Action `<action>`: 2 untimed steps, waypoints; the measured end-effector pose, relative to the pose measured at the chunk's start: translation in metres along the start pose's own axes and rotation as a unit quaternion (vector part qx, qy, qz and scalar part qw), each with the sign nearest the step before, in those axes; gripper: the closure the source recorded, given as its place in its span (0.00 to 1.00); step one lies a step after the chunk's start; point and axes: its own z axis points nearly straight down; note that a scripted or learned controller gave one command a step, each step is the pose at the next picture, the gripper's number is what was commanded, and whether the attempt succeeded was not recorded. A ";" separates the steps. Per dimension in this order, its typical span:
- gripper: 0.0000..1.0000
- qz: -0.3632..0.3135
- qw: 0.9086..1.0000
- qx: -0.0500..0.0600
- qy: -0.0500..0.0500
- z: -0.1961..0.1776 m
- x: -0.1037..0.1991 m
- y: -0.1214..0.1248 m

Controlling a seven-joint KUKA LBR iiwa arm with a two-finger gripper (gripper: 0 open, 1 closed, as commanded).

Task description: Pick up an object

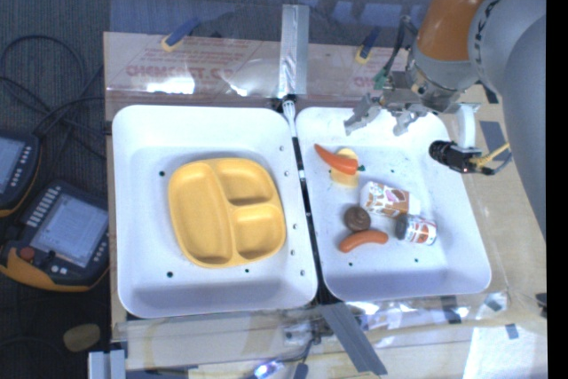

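The gripper hangs over the far edge of the right bin, near that bin's far-left corner. Its two fingers are spread apart with nothing between them. The grey arm with its orange band comes in from the right side of the bench.

All the loose things lie in the right bin, clear of the gripper. Closest to it, towards the far-left part of the bin floor, an orange carrot rests slantwise on a small yellow piece; what that piece is I cannot make out, perhaps a toy fruit. Near the middle of the bin a small orange-and-white carton lies on its side. Just beside it, towards the left edge, sits a round brown thing. An orange-red sausage lies just nearer the front edge than the brown thing, close to it or touching. Right of the sausage, a small can lies on its side, close against the carton's near-right corner.

The left bin holds a yellow divided tray, lying flat in the middle of the bin floor with its compartments facing up.
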 end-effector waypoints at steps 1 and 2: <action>0.00 0.124 0.992 -0.007 0.000 0.102 -0.020 -0.057; 0.00 0.381 0.924 -0.007 0.001 0.103 -0.011 -0.039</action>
